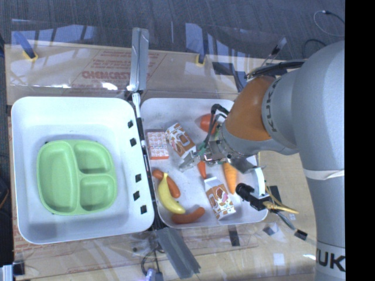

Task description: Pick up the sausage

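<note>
Grey and orange, the arm (281, 110) is reaching in from the right of the camera view and bending down over the right bin (153, 107). Its gripper (193, 157) is hanging low among the food near the middle of that bin, just right of a small printed carton (179, 138) and above a small orange piece (202, 170). Whether the gripper is wide or narrow I cannot tell, since the metal parts are blurring together there, and nothing is showing clearly between them.

The sausage (187, 216) is lying along the near wall of the right bin, reddish brown and slightly curved, well apart from the gripper. A yellow banana (167, 198) is curving just left of it, its lower end touching or nearly touching the sausage. A shorter reddish piece (173, 187) is lying against the banana, with a small round one (157, 174) beside it.

A flat pink box (157, 145) is resting near the bin's left wall. A carrot (231, 177) is sitting right of the gripper, beside a second carton (220, 198) that is lying tilted near the sausage's right end. A red tomato-like thing (205, 122) is sitting near the far wall, partly behind the arm.

The left bin (23, 168) is holding a green divided tray (76, 176). Both bins are sitting on the worktop (70, 69).
</note>
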Available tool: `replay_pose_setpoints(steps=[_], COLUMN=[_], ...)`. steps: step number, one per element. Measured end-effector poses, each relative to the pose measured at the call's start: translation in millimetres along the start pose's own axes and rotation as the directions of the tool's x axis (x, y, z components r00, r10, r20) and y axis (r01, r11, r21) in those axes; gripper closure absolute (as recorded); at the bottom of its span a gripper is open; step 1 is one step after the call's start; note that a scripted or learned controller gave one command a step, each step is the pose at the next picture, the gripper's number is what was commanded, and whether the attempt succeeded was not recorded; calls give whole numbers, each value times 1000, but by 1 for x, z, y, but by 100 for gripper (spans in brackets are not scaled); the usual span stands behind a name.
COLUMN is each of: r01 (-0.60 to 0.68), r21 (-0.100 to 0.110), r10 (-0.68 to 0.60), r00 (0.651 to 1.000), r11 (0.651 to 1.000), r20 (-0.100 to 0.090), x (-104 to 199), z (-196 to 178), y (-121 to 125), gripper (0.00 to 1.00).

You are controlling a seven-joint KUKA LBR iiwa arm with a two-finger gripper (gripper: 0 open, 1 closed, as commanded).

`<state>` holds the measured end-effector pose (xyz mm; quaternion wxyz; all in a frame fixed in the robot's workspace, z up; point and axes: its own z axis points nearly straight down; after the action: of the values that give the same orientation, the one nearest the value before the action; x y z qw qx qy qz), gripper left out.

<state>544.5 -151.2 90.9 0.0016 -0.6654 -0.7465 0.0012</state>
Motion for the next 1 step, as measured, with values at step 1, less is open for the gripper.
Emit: replay_pose_setpoints(steps=[1], r01=[5], r21=[1], r10=[-5], r00=[1000], r11=[1000], r20=[1], x=[0], z=[-10], y=[0], gripper=[100])
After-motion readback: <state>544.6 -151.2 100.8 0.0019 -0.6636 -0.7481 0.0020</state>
